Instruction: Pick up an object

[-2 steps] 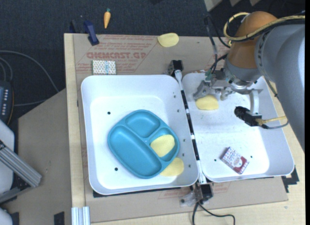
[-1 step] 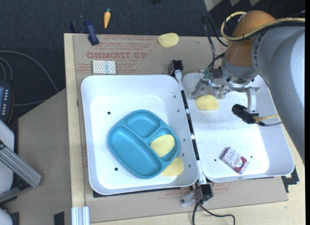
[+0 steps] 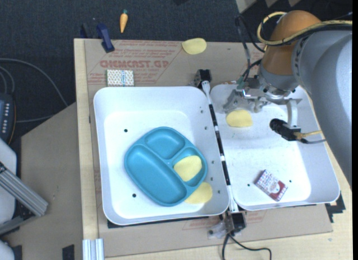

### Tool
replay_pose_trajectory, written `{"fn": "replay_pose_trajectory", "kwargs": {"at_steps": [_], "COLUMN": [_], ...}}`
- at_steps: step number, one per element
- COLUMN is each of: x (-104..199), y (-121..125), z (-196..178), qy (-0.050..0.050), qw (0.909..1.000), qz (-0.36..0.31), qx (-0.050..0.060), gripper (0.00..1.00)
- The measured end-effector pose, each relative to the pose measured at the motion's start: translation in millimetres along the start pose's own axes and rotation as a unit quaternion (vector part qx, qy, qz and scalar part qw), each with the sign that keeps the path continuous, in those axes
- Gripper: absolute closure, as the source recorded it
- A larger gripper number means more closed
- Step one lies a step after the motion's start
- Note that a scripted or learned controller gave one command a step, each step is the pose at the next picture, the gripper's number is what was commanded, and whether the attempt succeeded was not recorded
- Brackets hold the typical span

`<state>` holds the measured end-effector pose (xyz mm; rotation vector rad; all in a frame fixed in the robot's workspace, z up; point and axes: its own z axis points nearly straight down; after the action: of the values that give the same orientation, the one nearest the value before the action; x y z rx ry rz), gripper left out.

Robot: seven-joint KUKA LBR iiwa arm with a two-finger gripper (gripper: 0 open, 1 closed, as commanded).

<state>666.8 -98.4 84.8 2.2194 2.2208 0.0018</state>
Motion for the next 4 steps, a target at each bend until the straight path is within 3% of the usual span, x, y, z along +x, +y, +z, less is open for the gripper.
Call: {"fn": "replay_pose_trajectory", "kwargs": {"at_steps": [2, 3, 4], "x": [5.9, 6.0, 6.0], "y": [-11.6, -10.0, -10.2], "z": [-0.1, -11.8, -11.3], "qy": [0.0, 0.0, 0.0], "qw": [1.0, 1.0, 1.0], "qz": [0.001, 0.001, 0.001], "qx": [0.002, -0.001, -0.001], "gripper": [0.0, 1.0, 0.0]}}
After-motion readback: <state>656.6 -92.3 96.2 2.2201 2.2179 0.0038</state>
